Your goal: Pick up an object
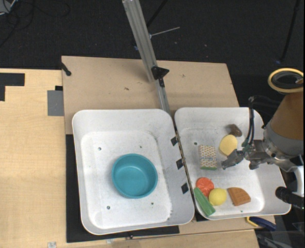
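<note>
yellow lemon-like fruit [227, 144] lies near the right bin's [194, 119] far right edge, just beside the gripper [239, 157] hovering low to reach it; its fingers appear spread, pinching nothing, though the slanted view leaves doubt.

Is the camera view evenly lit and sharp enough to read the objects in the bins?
Camera view: bright, fairly even light on both bins, floor behind dark; teal bowl crisp with a soft shadow; end effector slightly soft; yellow ball mildly washed out.
</note>
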Action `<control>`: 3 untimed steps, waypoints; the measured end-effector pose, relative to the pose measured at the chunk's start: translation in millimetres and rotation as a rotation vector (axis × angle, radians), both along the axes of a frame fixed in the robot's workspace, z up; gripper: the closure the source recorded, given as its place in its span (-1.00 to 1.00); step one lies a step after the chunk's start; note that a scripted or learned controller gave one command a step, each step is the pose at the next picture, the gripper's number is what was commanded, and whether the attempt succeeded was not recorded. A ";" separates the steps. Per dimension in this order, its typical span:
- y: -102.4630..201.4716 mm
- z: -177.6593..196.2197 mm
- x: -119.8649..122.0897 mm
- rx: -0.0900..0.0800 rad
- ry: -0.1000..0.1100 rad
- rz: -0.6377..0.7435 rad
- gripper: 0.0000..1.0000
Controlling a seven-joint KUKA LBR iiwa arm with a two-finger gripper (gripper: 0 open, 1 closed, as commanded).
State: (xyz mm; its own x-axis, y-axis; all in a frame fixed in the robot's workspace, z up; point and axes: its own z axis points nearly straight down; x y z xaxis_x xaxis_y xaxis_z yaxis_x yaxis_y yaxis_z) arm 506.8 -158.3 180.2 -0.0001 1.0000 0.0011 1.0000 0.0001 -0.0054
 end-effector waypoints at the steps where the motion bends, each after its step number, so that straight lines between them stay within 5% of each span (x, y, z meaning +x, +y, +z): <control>1: 2.4 -45.2 -8.0 0.000 -0.002 0.000 -1.00; 2: 2.6 -89.1 -7.8 -0.001 -0.005 0.000 -1.00; 3: 1.7 -77.7 -7.4 -0.002 -0.007 -0.001 1.00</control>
State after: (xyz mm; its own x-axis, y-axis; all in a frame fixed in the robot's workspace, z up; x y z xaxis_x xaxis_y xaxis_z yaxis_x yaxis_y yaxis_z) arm 499.4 -156.6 102.5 0.0010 1.0000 -0.0010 1.0000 -0.0010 0.0020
